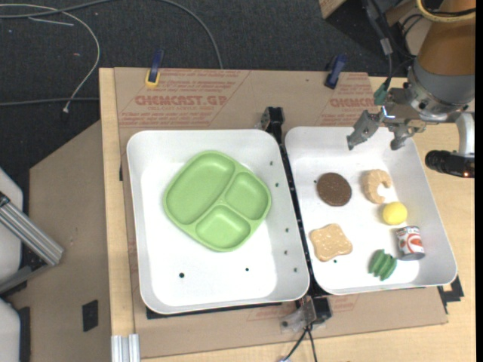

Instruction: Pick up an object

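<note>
My gripper [379, 134] hangs open over the far edge of the right bin [303, 173], its two dark fingers [360, 133] spread apart with nothing between them. Below it in that bin lie a brown round cookie [333, 189], a tan doughnut piece [376, 185], a yellow ball [394, 214], a slice of toast [330, 242], a red and white can [410, 241] and a green pepper [383, 265]. The cookie and the doughnut piece lie nearest the fingers, a little toward the near side.
The left bin [151, 270] holds a green divided plate [217, 200]. Black clamps [272, 118] join the bins at the far and near ends. Blue clips [155, 64] pin the cardboard at the back. Cables run over the dark floor behind.
</note>
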### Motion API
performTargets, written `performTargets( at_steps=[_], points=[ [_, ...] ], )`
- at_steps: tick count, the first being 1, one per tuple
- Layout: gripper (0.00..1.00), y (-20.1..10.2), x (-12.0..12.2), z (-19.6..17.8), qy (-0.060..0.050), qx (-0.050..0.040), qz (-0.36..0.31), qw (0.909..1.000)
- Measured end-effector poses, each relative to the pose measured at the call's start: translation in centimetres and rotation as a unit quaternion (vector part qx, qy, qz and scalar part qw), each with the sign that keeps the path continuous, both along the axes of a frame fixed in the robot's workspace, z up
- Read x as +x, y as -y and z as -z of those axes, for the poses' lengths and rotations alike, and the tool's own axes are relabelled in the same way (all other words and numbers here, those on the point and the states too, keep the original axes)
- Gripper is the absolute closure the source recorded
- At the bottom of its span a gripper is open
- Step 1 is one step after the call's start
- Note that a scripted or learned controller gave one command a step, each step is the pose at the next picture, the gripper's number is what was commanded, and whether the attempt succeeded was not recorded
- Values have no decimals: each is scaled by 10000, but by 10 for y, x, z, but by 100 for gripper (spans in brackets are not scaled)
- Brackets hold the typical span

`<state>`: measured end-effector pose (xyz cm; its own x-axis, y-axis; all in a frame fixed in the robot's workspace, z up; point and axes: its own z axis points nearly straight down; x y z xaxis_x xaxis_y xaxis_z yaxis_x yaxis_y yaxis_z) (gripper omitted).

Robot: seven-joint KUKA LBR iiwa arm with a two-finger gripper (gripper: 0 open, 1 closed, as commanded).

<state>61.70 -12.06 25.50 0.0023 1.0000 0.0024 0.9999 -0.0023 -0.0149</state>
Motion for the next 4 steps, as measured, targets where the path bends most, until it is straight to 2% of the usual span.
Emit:
performTargets(
  at_steps=[1, 4],
  points=[
    [0, 0, 2, -8, 70, -8, -14, 10000],
    [0, -11, 6, 166, 40, -2, -13, 10000]
  ],
)
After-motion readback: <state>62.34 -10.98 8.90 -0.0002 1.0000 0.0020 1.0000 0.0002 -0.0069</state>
